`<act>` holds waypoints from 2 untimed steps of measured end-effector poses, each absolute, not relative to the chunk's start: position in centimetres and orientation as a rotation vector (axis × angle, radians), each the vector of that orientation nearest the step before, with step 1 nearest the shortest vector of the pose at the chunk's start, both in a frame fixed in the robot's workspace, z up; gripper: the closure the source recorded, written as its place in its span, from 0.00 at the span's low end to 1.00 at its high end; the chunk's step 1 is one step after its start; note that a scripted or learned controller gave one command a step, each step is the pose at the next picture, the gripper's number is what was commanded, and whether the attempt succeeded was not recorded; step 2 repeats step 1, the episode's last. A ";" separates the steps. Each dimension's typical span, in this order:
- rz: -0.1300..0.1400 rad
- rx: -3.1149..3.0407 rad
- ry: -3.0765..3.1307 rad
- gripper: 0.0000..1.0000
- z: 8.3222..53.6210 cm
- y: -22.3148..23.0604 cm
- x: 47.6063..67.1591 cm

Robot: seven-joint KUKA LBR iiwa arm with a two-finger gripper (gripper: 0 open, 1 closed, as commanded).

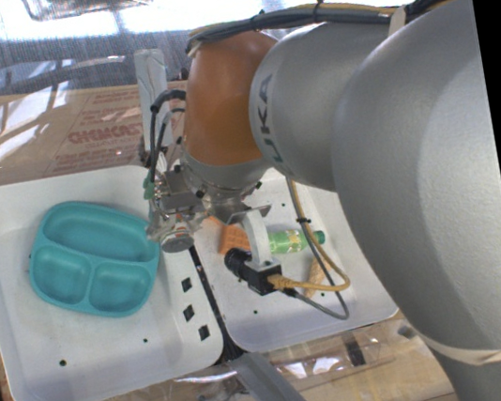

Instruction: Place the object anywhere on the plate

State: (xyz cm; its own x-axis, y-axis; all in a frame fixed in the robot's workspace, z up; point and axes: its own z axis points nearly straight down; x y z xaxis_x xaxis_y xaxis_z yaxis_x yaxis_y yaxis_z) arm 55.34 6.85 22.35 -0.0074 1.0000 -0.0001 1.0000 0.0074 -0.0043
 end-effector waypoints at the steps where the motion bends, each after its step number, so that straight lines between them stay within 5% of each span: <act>1: 0.006 -2.210 -2.227 0.00 22.3 6.9 55.3; 2: 0.006 -2.210 -2.227 0.00 22.3 6.9 55.3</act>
